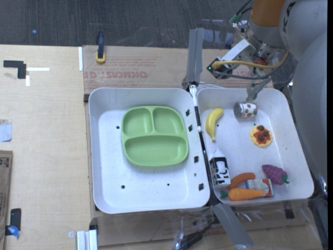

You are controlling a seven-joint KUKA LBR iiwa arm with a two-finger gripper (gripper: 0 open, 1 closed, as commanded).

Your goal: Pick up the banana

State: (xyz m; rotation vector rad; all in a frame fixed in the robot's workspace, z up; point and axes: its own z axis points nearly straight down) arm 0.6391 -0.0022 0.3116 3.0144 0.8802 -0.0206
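Swing gripper [253,95] (jaw state unreadable, poised over far edge of right bin [296,139]) left of can [245,109] to banana [213,122] by the divider, then descend across its narrow width, clear of the wall.

Desk [41,139]: two white bins, left bin [104,191] and right bin [296,139], touching side by side on cardboard sheet [135,66] toward right edge.

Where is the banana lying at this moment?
The banana lies in the right bin, in its upper left part near the divider between the bins, left of the small can and above the black-and-white carton.
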